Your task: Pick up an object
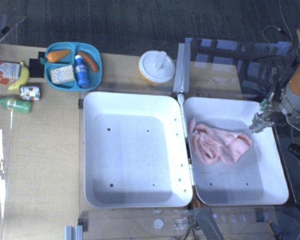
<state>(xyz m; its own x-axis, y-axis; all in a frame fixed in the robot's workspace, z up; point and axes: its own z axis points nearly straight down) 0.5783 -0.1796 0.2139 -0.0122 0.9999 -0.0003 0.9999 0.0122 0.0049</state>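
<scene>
One pink cloth point(220, 145) is seen crumpled in right bin point(270, 192), not yet lifted. Tool point(262, 122) is poised near cloth's right end; grip state cannot be told. Pickup still pending.

Soft pink cloth point(219, 144); smooth white plastic bin point(280, 180)

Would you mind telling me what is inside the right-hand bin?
A crumpled pink cloth lies in the right bin, toward its far-left part. Anything beneath the cloth is covered.
</scene>
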